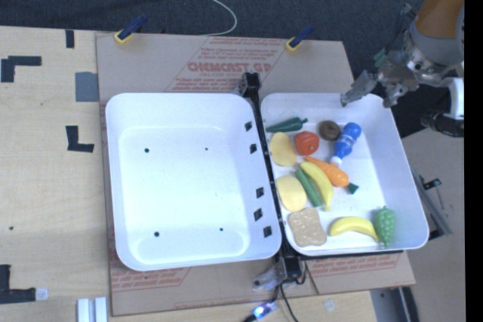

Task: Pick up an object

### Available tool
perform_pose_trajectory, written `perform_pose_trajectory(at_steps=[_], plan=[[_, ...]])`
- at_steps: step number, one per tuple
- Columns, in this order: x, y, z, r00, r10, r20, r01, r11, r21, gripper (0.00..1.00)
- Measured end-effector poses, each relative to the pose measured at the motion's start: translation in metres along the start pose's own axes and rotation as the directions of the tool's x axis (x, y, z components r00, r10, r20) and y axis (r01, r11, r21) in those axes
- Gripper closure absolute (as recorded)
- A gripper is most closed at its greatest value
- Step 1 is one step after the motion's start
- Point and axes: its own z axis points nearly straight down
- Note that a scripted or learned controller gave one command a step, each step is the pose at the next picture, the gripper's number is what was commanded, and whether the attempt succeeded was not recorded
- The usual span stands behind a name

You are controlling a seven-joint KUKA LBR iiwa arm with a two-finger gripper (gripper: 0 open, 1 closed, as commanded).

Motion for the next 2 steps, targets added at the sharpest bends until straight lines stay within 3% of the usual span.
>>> perform_pose_trajectory(at_steps=[1, 2], plan=[[0.079, 0.015, -0.143, 1.0, -0.009, 0.0, 0.009, 1.0, -0.017, 0.0], [0.024, 0.015, -0.266, 1.0, 0.003, 0.006, -0.003, 1.0, -0.015, 0.0]])
